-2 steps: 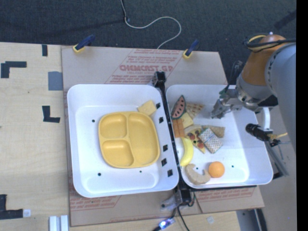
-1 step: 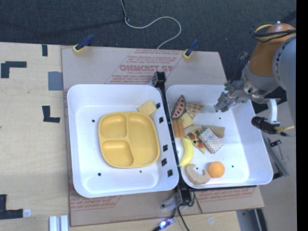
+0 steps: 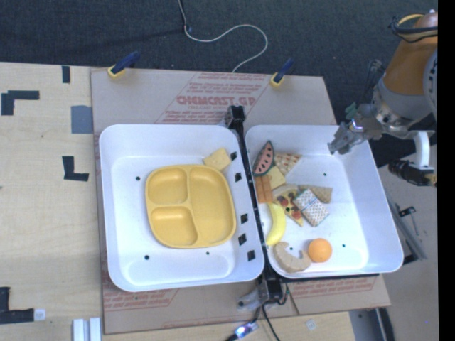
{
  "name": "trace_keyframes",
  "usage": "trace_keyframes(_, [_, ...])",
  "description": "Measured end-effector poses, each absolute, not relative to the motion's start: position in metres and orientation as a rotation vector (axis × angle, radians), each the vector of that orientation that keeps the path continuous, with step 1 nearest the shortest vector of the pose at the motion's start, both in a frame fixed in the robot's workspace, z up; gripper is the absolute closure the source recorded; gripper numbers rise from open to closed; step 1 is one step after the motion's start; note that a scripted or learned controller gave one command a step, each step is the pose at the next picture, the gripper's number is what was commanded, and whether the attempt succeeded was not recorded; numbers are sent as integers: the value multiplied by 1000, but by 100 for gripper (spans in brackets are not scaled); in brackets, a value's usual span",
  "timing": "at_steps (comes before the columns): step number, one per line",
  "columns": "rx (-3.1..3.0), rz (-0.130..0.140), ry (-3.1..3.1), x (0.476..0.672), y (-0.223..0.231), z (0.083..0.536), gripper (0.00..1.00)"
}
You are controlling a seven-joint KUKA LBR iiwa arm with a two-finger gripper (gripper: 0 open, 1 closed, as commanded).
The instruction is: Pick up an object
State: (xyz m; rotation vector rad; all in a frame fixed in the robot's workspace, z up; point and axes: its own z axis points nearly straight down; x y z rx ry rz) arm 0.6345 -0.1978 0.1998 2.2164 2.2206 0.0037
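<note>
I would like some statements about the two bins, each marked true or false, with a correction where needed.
1. The yellow plastic divided plate lies in the left white bin. True.
2. The small orange ball-shaped fruit sits on the plate. False: it lies in the right white bin, near its front edge.
3. The pincer is above the right bin's far right corner. True.
4. The yellow toy banana is in the left bin. False: it lies in the right bin, beside the divider.
</note>
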Motion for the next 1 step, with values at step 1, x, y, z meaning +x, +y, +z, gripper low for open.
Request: trace_keyframes(1, [2218,2,2222,635,-197,226,100])
